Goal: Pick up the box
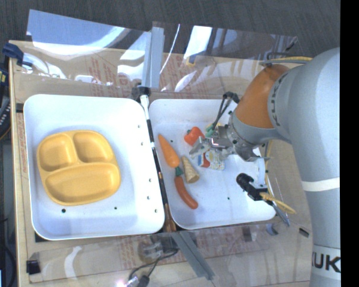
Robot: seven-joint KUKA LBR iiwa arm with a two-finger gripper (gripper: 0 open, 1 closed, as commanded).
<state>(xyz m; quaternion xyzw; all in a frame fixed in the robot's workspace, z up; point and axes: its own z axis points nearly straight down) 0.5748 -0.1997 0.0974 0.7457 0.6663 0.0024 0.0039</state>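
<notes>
Reaching in from the right, the grey arm with its orange band holds the gripper [208, 149] low over the middle of the right bin [227, 217]. The box [216, 162], a small white carton with red and blue print, lies on the bin floor directly beneath the gripper, partly covered by it. The metal parts and the box overlap too closely from this slant, so I cannot tell whether the gripper is spread or closed, nor whether it touches the carton.

Just left of the box rests a tan wedge-shaped toy [191, 170] with a bit of green at its near end. A toy carrot [169, 151] lies at a slant beside the bin's left wall, and an orange-red sausage [186, 195] lies nearer the front edge, just below the wedge. A red-orange piece [193, 135], possibly a toy pepper, sits up and left of the gripper.

The left bin [33, 220] carries a yellow divided plate [78, 166] with three compartments, lying flat and well apart from the arm.
</notes>
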